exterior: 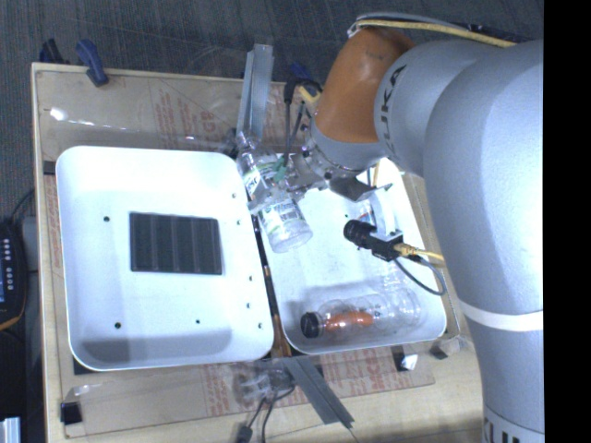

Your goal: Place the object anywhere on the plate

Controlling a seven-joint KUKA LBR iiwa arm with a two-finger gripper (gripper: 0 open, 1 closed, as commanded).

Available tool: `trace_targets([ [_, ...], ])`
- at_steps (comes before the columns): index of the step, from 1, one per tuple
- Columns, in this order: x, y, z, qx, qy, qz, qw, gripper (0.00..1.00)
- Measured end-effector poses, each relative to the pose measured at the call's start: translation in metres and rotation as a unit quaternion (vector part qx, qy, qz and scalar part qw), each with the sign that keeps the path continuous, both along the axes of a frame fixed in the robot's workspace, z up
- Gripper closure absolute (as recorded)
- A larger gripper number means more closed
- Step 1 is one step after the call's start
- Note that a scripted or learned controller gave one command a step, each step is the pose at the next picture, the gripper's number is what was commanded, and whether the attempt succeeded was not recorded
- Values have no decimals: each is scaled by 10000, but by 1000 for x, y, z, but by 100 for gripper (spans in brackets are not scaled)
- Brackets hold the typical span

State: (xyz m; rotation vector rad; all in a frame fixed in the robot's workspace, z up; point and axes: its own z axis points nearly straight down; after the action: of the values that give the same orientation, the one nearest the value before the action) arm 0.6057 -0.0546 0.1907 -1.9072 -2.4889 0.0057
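The grey arm (480, 183) is nearest; we cannot tell the fingers' state, so we carry the clear bottle (277, 212) slowly toward nine o'clock, onto the dark plate (175, 244).

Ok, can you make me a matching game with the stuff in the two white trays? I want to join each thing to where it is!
Things:
1. dark ridged plate
2. clear bottle
3. bottle with orange inside
4. orange band

Places:
A. lying along the near edge of the right bin
B. on the arm, above the wrist
C. flat in the middle of the left bin
D. by the wall between the bins

Pairs: 1-C, 2-D, 3-A, 4-B
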Motion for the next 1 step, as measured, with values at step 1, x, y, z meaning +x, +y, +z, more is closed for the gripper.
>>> trace_targets([
  [1,36,75,26,0,-39,1472,9891,100],
])
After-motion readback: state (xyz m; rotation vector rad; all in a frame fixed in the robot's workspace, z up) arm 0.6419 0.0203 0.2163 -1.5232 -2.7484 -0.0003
